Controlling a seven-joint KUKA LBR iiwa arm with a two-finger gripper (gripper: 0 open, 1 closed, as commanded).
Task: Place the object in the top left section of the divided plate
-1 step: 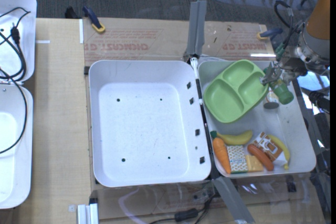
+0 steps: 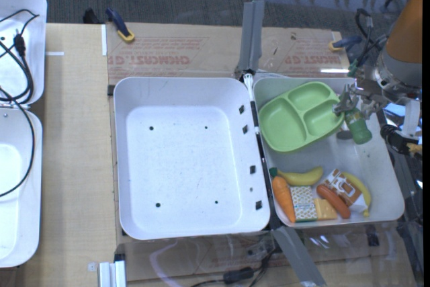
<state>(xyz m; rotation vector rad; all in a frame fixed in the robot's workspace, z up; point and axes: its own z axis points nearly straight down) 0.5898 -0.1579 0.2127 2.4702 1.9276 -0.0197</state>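
A light green divided plate [image 2: 300, 115] lies tilted in the back of the right bin [image 2: 386, 165], its three sections bare. My gripper [image 2: 355, 111] hangs just off the plate's right rim, below the orange-banded wrist [image 2: 406, 37]. It is shut on a small dark green object [image 2: 361, 130], which sticks out below the fingers, beside the plate rim and apart from it. A grey shadow on the bin floor to its left suggests the object hangs above the floor.
Along the front of the right bin lie a banana [image 2: 302, 177], a carrot [image 2: 283, 198], a sausage [image 2: 333, 201], a second banana [image 2: 361, 188] and small food packets [image 2: 304, 202]. The left bin [image 2: 127, 144] sits alongside. Clamps [image 2: 119, 25] hold the cardboard behind.
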